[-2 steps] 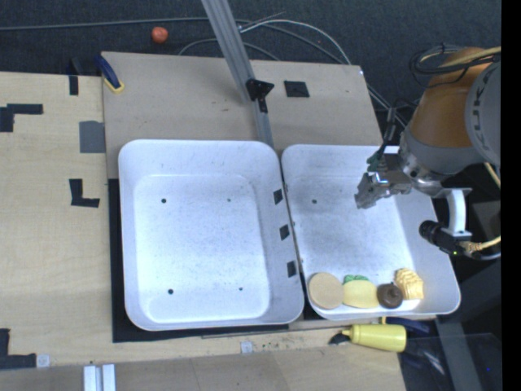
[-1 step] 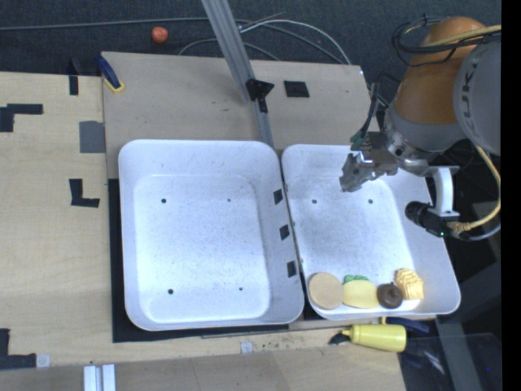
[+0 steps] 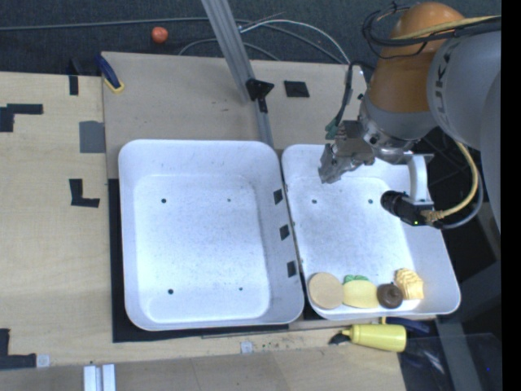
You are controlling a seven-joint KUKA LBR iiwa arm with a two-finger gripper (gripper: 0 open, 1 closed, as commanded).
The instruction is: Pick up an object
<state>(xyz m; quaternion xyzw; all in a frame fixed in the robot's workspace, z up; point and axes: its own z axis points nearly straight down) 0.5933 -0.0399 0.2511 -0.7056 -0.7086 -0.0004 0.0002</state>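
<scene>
Nearest the camera, a yellow tool (image 3: pixel 378 336) lies on the tabletop (image 3: pixel 49 218) just outside the right bin (image 3: pixel 350 218). Inside that bin, along its near edge, sit a tan disc (image 3: pixel 325 290), a pale yellow piece (image 3: pixel 359 293) with a green bit (image 3: pixel 355 279) behind, a dark round piece (image 3: pixel 390 296) and a yellow block (image 3: pixel 409 283), all close together. The hand (image 3: pixel 335 164) hangs over the bin's far end, well apart from them; whether it is open cannot be told, and nothing shows in it. Advised: travel nearward, descend on the disc at the row's left end, where neighbours crowd least.
</scene>
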